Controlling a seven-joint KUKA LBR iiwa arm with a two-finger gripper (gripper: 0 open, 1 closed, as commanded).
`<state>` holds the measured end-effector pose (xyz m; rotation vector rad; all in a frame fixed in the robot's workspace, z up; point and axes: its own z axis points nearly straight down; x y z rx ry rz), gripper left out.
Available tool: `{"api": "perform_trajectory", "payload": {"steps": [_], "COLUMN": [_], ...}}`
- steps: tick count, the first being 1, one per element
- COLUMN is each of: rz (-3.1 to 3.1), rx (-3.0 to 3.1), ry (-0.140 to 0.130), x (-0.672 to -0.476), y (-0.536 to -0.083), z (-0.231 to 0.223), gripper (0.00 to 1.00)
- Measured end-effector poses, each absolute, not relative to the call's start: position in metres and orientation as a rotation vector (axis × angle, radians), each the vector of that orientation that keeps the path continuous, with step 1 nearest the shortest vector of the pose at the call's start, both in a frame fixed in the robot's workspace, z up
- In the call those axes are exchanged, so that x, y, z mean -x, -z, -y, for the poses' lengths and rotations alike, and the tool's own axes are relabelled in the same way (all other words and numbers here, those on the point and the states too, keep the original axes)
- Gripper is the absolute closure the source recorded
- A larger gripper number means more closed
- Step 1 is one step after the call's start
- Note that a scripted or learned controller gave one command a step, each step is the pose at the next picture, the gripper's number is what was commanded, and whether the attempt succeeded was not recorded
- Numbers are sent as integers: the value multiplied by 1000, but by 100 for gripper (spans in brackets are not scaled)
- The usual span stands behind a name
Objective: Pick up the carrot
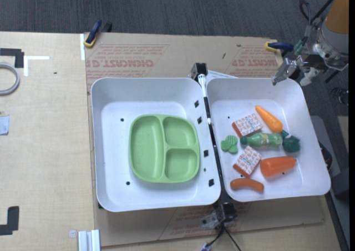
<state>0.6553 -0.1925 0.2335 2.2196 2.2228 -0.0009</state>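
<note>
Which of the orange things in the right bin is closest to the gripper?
The carrot, the slim pointed one at the bin's upper right, lies nearest the gripper. The chunky orange piece and sausage lie at the bottom.

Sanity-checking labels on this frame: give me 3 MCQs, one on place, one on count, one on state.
1. Where does the carrot lie?
A. In the right bin
B. On the green tray
C. On the cardboard

2. How many compartments has the green tray?
A. Two
B. Three
C. Four

3. Where is the gripper relative to the carrot?
A. Closed around it
B. Touching its tip
C. Apart from it, above the bin's far rim

Answers: 1 A, the carrot rests near the right bin's far side beside a patterned block. 2 B, one long section and two smaller ones. 3 C, white bin floor shows between them.
</note>
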Motion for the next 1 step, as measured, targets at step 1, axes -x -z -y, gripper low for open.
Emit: {"api": "perform_trajectory", "payload": {"steps": [1], "rz": [-2275], "rx": [-2167], "ry": [1], "x": [-650], "y": [-99], "z": [166], "gripper": [0]}}
